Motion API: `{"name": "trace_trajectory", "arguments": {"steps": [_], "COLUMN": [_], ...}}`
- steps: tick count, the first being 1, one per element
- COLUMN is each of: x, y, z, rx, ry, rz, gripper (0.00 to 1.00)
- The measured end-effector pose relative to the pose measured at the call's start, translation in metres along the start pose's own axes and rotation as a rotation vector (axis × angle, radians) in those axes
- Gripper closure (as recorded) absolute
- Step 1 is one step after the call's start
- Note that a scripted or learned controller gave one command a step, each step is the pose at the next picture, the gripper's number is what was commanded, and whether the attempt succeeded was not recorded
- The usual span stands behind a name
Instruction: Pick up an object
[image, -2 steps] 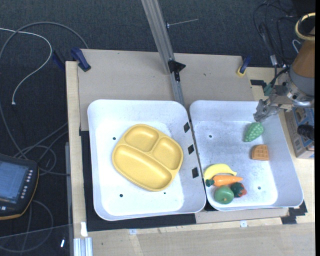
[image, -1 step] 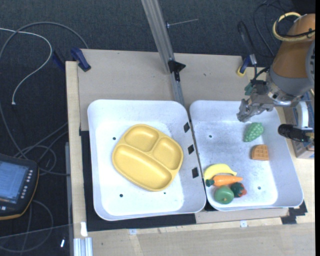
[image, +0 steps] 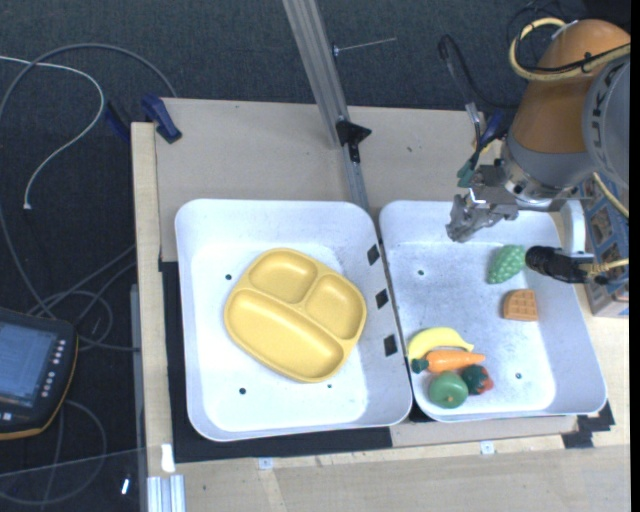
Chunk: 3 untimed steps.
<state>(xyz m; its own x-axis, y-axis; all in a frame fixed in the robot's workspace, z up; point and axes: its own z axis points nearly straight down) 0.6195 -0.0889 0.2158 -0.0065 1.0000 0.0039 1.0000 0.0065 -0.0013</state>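
Nearest, in the right bin, a banana, carrot, green apple and red piece are clustered, judged light, stiff, slippery plastic, best pinched across narrow middles. A waffle and green cluster lie farther back; the left bin holds a yellow divided plate. Farthest, the gripper is seen over the bin's back edge, holding nothing; its opening cannot be told.

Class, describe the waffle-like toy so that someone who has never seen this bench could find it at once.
Start at the right-hand white bin, the one without the yellow plate. Near its right wall, just below the bumpy green toy, lies the small waffle. It is the one flat, tan, grid-marked square, apart from the fruit pile at the bin's near edge.
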Motion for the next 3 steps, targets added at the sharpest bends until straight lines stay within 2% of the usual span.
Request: {"name": "trace_trajectory", "arguments": {"steps": [3], "x": [0.154], "y": [0.011], "z": [0.008], "rx": [-0.002], "ry": [-0.001], "rz": [0.000], "gripper": [1.00]}}
